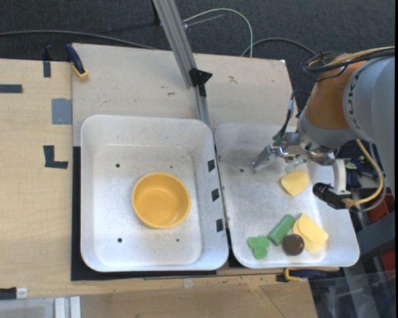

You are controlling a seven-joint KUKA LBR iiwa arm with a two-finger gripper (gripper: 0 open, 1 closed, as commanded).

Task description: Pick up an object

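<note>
Two shallow white bins side by side on the surface point(26, 177). Left bin point(99, 138): a yellow bowl point(161, 199) just below and right of center, upright, hollow facing up. Right bin point(242, 197): a cluster of small things toward five o'clock. Nearest the bottom rim at six o'clock, a green leafy piece point(257, 246); just beside it at two o'clock, a green stick point(280, 230) lying slantwise; touching that stick's lower end, a dark brown ball point(292, 244); against the ball at two o'clock, a yellow block point(312, 232). Apart from the cluster, at three o'clock in the same bin, a yellow wedge point(295, 182).

Grey arm point(358, 98) with orange band reaching in from three o'clock. Pincer point(262, 162) above the right bin near its center, toward twelve o'clock, metal fingers point(260, 159) slanting down toward eight o'clock, slightly spread, nothing between them. Yellow wedge just beside the pincer at four o'clock, not touching.
</note>
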